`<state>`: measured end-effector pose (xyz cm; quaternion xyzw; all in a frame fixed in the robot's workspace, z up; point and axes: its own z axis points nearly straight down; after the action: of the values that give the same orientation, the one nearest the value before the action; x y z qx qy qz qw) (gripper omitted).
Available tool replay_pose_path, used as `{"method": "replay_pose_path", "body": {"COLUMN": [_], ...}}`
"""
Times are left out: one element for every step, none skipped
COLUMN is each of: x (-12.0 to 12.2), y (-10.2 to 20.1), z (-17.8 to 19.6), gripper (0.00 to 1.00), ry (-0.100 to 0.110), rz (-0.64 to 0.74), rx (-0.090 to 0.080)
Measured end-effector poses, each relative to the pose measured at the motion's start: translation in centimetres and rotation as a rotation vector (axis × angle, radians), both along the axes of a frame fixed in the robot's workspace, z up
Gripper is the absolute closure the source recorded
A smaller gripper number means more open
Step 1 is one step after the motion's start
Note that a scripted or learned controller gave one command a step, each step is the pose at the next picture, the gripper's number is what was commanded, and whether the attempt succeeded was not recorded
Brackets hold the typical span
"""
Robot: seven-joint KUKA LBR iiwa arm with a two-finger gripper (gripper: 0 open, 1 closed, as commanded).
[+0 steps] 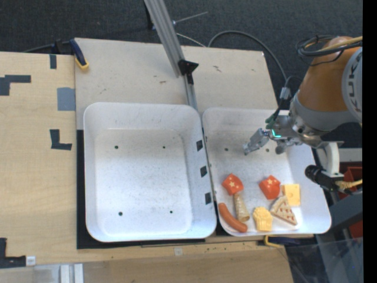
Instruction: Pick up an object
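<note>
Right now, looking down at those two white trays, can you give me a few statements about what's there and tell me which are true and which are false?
1. All the toy food lies in the right bin. True.
2. The gripper holds the hot dog. False: it hangs above a bare part of the right bin, apart from the hot dog at the near edge.
3. The pizza slice lies beside the yellow cheese block. True.
4. The red tomato sits in the left bin. False: it is in the right bin.
5. The arm reaches in from the right. True.
</note>
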<state>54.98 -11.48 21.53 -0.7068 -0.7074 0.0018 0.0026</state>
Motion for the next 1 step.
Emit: {"method": "replay_pose_path", "body": {"x": [0.09], "y": [-0.01], "z": [0.22], "gripper": [0.00], "ry": [-0.004], "rz": [0.001], "rx": [-0.001]}}
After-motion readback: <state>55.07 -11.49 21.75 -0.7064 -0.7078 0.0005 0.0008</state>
